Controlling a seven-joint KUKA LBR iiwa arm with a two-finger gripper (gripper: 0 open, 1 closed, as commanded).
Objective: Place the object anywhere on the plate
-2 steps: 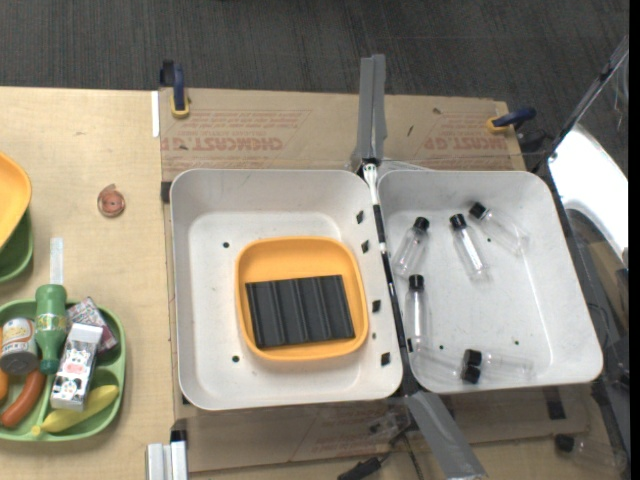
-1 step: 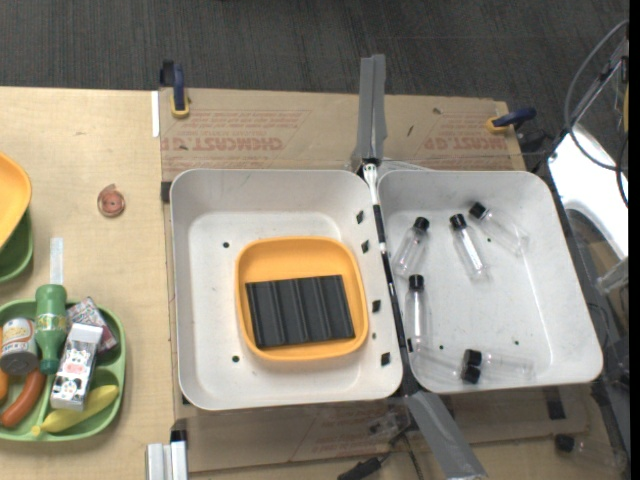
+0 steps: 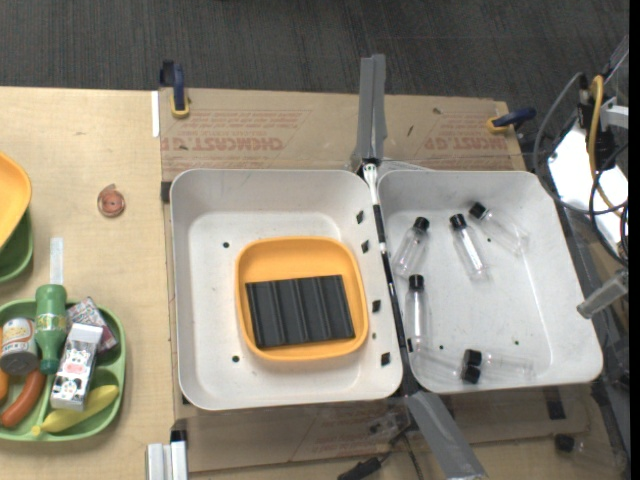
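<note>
A square orange plate [image 3: 300,298] with rounded corners, topped by a dark ribbed slab [image 3: 299,308], is centred in the left bin [image 3: 200,268], with bare white floor left all round it. Right of the plate, five clear black-capped tubes [image 3: 466,243] are scattered across the right bin [image 3: 560,298].

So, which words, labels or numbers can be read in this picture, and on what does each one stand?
"CHEMCAST GP": printed in red, upside down, on the brown cardboard sheet behind the left bin; the smaller print under it is too blurred to read.
"CHEMCAST GP": again on the same sheet behind the right bin, also upside down.
Small carton on the green tray: has print, too small to read.
Green bottle: label unreadable.
</note>
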